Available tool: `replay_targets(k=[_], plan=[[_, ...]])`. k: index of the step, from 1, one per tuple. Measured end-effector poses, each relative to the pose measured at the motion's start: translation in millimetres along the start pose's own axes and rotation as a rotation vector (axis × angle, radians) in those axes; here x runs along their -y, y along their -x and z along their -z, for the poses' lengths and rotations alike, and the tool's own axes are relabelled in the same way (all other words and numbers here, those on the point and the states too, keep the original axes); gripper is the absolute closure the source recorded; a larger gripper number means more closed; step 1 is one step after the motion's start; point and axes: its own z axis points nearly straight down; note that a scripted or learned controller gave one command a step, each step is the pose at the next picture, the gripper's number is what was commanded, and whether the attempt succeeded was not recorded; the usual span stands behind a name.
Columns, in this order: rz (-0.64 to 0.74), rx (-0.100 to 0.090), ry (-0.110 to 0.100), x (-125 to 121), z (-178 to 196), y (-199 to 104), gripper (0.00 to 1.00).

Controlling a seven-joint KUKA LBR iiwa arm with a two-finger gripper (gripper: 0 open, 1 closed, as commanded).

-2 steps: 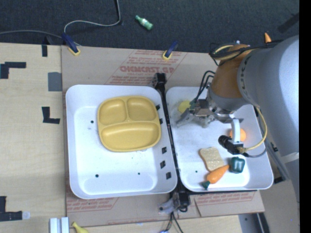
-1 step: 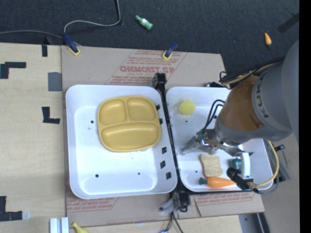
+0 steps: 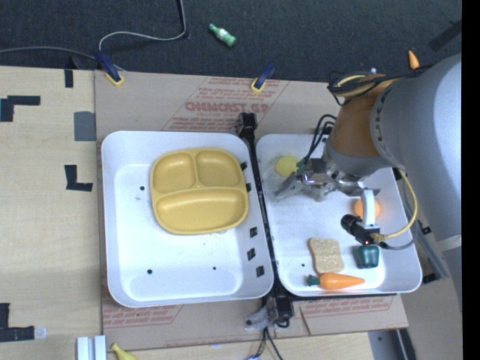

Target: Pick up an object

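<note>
- Two shallow white bins sit side by side on a cardboard sheet on the bench.
- The left bin [image 3: 120, 223] holds a yellow tray [image 3: 199, 190] with three compartments, lying in the bin's upper middle.
- The arm [image 3: 375, 126], grey with an orange band, reaches into the right bin [image 3: 300, 223] from the right.
- The gripper [image 3: 292, 180] is low over the right bin's upper left part, its fingers spread apart and pointing left, with nothing between them.
- A yellow round object [image 3: 285, 164] lies in the right bin near its upper left corner, just beside the upper finger; whether they touch cannot be told.
- A slice of bread [image 3: 327, 255] lies near the right bin's lower edge.
- A carrot [image 3: 341, 280] lies at the lower edge, just below the bread.
- A teal block [image 3: 367, 256] sits near the lower right corner, right of the bread.
- An orange object [image 3: 373, 208] lies by the right edge, partly hidden behind a white part of the arm.
- A small green object [image 3: 223, 34] lies on the dark floor beyond the bench.
</note>
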Motion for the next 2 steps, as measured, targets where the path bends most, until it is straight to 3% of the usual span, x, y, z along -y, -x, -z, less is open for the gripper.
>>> replay_targets(k=[1, 2], plan=[[-0.001, 0.0, -0.003, 61, 0, -3, 0.0], [0.0, 0.0, -0.001, -3, 0, -2, 0.0]])
